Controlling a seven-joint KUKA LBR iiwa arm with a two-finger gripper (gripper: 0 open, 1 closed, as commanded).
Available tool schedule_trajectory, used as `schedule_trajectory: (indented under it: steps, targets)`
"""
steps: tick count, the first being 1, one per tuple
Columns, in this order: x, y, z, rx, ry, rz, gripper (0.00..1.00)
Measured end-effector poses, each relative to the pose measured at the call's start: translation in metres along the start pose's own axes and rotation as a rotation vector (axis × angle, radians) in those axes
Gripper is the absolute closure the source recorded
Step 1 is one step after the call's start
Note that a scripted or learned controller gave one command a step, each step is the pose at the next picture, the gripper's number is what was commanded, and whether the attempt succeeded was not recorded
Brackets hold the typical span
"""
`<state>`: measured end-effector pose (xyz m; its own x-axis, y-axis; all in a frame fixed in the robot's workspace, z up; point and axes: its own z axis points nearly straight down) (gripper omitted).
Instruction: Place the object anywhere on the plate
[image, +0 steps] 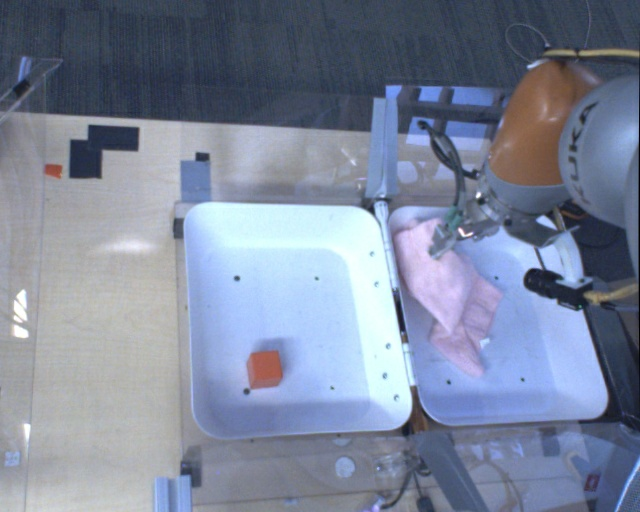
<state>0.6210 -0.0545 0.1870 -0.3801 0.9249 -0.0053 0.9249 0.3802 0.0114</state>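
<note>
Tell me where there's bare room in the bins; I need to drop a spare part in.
Left bin: bare except the orange block near its front. Right bin: crowded by pink cloth and claw; its front right corner is bare.

White capital letters run down the big grey rounded arm casing at the picture's right edge; they look like "KUKA", partly cut off.

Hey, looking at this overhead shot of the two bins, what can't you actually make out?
- Gripper: too small and blurred in the camera view to tell if it grips the pink cloth.
- Right bin: its upper right corner is covered by the arm.
- Orange block: its material is unclear.
</note>
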Motion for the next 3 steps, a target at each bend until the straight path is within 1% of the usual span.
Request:
schedule_trajectory:
  steps: [1,2,3]
  targets:
    - [0.0,0.004,-0.04,-0.001,0.0,-0.006,1.0]
    - [0.044,0.024,-0.033,0.0,0.002,-0.409,1.0]
    - [0.093,0.046,-0.046,-0.004,0.001,-0.812,1.0]
